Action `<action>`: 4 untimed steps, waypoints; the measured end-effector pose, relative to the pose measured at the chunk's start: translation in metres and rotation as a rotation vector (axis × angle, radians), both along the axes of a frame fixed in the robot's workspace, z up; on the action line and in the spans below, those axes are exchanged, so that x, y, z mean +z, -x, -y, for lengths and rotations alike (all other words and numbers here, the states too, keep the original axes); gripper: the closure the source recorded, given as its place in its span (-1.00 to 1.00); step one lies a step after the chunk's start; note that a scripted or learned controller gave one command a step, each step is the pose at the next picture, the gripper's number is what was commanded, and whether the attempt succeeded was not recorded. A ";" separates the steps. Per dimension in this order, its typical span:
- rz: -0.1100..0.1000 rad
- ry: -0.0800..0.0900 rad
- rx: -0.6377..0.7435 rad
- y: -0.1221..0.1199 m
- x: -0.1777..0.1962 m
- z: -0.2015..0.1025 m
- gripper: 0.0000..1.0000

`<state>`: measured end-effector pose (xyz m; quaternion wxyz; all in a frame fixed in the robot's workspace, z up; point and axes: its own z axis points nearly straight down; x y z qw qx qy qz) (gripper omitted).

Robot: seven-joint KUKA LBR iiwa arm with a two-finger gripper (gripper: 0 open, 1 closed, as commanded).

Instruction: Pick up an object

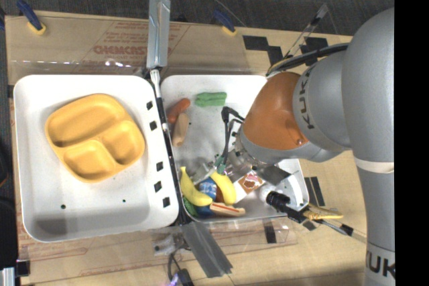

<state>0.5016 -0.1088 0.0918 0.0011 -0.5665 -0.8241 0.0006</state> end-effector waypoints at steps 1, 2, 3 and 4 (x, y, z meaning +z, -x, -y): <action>0.002 -0.002 0.003 -0.002 0.010 -0.001 1.00; 0.002 0.000 -0.245 -0.002 0.100 -0.055 1.00; 0.003 0.002 -0.463 0.025 0.162 -0.043 1.00; 0.001 -0.001 -0.390 -0.042 0.187 -0.123 1.00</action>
